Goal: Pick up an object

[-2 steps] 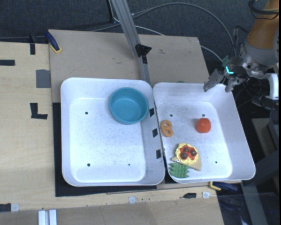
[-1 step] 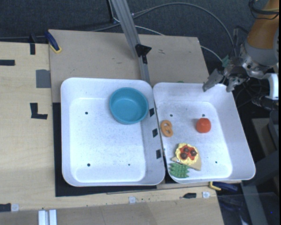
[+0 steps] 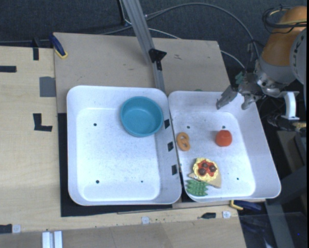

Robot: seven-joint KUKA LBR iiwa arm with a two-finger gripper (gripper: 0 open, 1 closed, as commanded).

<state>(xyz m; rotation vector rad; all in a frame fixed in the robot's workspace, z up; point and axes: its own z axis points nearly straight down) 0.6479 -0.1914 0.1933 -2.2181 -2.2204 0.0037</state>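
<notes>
Starting at nine o'clock, I have the left bin (image 3: 87, 154) with a blue bowl (image 3: 141, 116) sitting up near its one o'clock corner, and nothing else in it that I would go after. Across the divider, the right bin (image 3: 247, 154) carries the small candidates: a little pretzel-shaped piece (image 3: 183, 141) close to the bin's nine o'clock wall, a yellow slice with red toppings (image 3: 207, 170) toward six o'clock, a green leafy piece (image 3: 197, 188) touching that slice at its seven o'clock side, and a red tomato-like ball (image 3: 224, 138) near the middle, well apart from the rest. Further toward three o'clock, the arm comes in, and my claw (image 3: 236, 101) hangs over the bin's twelve o'clock rim with its two fingers spread and nothing between them. I judge this as the approach step: no object is picked yet, and the claw is not over any of them. The red ball looks like the easiest target, since it stands alone with room on both sides, lying at about six o'clock from the claw. The next move calls for carrying the claw toward six o'clock until it is over the ball, keeping the fingers spread, then lowering so they straddle it before closing. A round shape may squirt out if the fingers land off-centre.
</notes>
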